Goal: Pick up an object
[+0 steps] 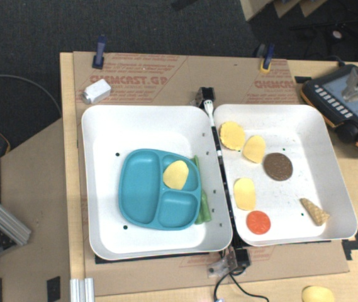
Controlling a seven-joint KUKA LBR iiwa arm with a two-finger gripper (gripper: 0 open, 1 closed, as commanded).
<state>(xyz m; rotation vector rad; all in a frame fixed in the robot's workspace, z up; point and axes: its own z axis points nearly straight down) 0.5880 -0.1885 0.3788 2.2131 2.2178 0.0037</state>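
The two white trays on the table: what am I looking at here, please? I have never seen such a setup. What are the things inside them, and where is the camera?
One camera looks down at a slant on a workbench. On a cardboard sheet lie two shallow white bins side by side, where a robot arm practises picking things up.

The left bin holds a blue divided plate. A yellow piece lies in the plate's upper right compartment, and something green sticks out along the plate's right edge.

The right bin holds toy-like food: three yellow pieces, a brown disc, a red disc and a tan cone.

Nothing is being held at this moment.
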